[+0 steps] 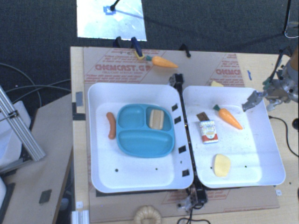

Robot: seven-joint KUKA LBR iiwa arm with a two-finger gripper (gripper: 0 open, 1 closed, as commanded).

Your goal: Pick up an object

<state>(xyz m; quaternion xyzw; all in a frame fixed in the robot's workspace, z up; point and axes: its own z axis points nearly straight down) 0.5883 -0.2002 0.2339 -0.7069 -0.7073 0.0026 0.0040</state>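
Carrot (229, 117) beside small carton (209, 131)

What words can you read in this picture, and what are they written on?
"CHEMCAST G..." in red letters on the brown board behind the left bin; the end is hidden by a clamp and a toy carrot.
More red print on the same board at the far right: too blurred to read.
The small red and white box in the right bin has a label: too small to read.

bench (261, 197), two white bins (140, 178), carrot (162, 62)
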